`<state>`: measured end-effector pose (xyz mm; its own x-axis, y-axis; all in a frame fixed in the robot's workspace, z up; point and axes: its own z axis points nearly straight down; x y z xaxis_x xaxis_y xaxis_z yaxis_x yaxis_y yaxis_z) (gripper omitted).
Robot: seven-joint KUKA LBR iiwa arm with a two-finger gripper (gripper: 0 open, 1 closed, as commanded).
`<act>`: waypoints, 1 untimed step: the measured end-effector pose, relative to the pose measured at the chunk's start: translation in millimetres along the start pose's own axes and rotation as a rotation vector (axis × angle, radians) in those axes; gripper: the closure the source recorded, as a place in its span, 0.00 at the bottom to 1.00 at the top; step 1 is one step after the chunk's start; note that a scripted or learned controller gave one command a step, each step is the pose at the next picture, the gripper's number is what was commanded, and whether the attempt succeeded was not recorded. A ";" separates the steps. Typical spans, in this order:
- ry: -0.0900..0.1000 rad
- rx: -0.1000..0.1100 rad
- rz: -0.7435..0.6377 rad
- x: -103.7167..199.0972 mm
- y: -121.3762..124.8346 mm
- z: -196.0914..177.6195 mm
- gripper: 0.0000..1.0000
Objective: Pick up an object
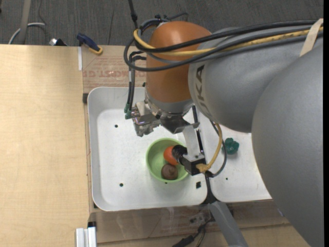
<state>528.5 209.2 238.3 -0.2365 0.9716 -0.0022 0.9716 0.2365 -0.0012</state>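
Observation:
A light green bowl (156,162) stands in the left white bin (110,153), toward its right side. Inside the bowl lie an orange-red piece (169,154) and a brown round piece (168,172). My gripper (145,123) hangs under the orange wrist, just above the bowl's far left rim. Nothing can be seen held in it. A small teal object (232,146) lies in the right bin (241,181), beside the arm.
The grey arm covers most of the right bin and the far part of the left one. A wooden board (41,138) lies left of the bins. A blue and yellow clamp (89,43) sits beyond the left bin.

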 end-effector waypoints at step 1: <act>0.001 0.003 -0.104 -73.6 -62.6 26.7 1.00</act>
<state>485.2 122.8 211.8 -0.3364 0.9417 -0.0011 0.9417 0.3364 -0.0041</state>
